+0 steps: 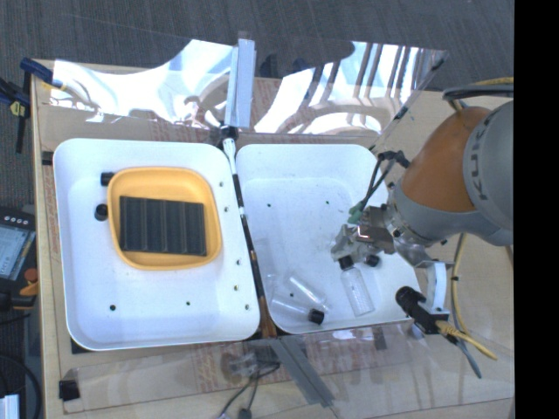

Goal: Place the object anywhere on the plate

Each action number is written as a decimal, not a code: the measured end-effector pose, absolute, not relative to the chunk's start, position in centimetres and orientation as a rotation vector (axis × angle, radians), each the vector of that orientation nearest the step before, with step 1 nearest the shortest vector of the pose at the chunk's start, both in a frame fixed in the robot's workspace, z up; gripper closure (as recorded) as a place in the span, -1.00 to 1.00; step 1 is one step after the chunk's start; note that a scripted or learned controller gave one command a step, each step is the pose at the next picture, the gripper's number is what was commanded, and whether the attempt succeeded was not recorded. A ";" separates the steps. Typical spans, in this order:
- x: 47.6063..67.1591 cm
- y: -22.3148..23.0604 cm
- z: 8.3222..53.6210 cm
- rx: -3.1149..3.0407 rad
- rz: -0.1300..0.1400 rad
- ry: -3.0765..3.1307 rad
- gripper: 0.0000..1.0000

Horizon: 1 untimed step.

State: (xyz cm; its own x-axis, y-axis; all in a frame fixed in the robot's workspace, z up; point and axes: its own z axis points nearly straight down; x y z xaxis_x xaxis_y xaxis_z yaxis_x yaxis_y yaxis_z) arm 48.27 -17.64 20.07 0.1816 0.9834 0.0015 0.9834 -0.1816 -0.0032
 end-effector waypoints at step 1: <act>55.1 -11.9 23.7 -2.188 0.003 -2.251 1.00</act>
